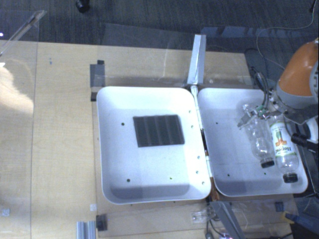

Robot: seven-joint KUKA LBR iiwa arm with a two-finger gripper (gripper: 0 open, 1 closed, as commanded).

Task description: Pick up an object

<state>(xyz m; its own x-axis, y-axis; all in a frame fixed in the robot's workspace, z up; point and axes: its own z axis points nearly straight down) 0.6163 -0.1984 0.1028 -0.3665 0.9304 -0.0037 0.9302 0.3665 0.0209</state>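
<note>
The bench is pale wood, with a clear sheet catching glare along its left side. The left bin sits on it, and a dark ribbed pad lies flat near the bin's middle, slightly toward the far side. A metal divider runs up from the gap where the two bins meet.

The right bin holds two clear plastic bottles at its right side. The bare bottle lies lengthwise with its dark cap toward the near edge. Just beside it, further right, lies the labelled bottle, also cap-down toward the near wall, close against the bin's right edge.

The gripper hangs over the far ends of the bottles, just above the bare one. Its spread cannot be told against the clear plastic. Behind it the arm enters at the right, orange band showing.
</note>
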